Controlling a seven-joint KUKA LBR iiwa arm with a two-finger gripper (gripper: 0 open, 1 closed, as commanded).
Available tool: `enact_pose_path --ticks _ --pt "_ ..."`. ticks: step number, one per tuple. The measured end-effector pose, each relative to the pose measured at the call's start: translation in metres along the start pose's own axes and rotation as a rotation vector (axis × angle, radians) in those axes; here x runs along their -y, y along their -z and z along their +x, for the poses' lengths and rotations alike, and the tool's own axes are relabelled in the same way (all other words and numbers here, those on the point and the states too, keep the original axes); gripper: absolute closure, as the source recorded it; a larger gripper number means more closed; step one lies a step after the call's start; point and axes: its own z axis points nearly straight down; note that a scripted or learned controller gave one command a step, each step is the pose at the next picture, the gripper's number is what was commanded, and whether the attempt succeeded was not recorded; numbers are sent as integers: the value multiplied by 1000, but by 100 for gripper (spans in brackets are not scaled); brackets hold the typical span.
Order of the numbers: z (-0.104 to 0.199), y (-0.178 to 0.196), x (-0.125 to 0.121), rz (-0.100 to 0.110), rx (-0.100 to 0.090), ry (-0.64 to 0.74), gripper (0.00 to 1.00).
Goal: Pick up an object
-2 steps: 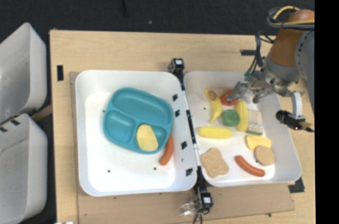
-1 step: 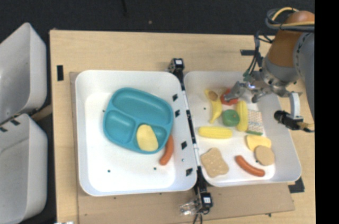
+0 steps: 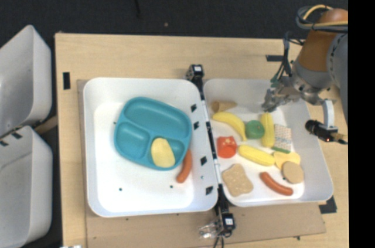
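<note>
The arm comes in from the right and its gripper hangs low over the back part of the right bin, just above the upper end of a small banana. Whether its fingers are open or closed cannot be told from this angle, and nothing can be seen between them.

The right bin holds most of the toy food: a larger banana, a green ball touching the small banana, a tomato, a slice of bread, a sausage, a yellow pepper, a round biscuit and a speckled packet. A tan piece lies near the back wall.

In the left bin a blue divided plate carries a lemon, and a second sausage lies just beside the plate's right edge
</note>
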Motion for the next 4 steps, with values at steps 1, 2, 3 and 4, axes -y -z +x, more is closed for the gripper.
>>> enact_pose_path --ticks 1,2,3,4 --pt "-5 63 -2 4 1 1 100" --pt "-7 117 -4 3 1 6 100" --pt "49 111 16 11 -3 10 100" --pt "92 121 31 10 -3 10 100"
